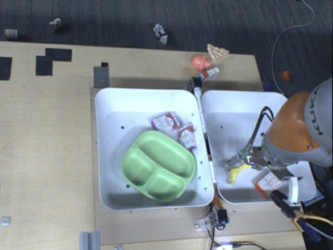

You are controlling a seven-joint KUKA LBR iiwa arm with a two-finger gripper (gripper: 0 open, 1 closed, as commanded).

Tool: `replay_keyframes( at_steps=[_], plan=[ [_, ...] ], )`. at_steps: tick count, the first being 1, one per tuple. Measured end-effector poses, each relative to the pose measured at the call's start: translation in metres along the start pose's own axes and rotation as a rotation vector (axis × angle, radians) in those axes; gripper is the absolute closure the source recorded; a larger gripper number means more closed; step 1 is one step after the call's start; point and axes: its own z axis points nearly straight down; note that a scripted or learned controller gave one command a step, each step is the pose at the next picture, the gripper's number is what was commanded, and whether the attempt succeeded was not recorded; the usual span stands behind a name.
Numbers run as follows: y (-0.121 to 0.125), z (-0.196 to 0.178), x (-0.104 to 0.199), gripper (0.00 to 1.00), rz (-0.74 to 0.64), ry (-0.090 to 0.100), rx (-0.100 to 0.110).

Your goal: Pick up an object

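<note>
The arm's orange band sits highest and so nearest the camera, reaching in from the right over the right bin. Below it the hand hangs low in that bin, just above a banana lying near the bin's near wall; whether the tips are spread or pressed together I cannot tell, and nothing is seen pinched in them. The pose suggests the arm has lined up on the banana as its pick. To the right of the banana, partly under the wrist, lies one red-and-white packet.

The left bin holds one green tray with three compartments, tilted and taking up most of the floor, and two more packets: one beyond the tray, one touching its right rim. That makes three packets, one banana and one tray in all.

On the worktop beyond the bins lie a pink lump and a small tube.
</note>
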Motion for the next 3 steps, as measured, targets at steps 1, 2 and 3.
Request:
replay_keyframes(
  at_steps=[1,2,3],
  plan=[
    [0.002,-0.011,0.0,1.0,-0.002,-0.001,-0.006],
    [-0.001,-0.098,0.104,1.0,-0.005,0.007,0.011],
    [0.089,-0.096,0.15,1.0,-0.006,0.006,0.013]
  ],
)
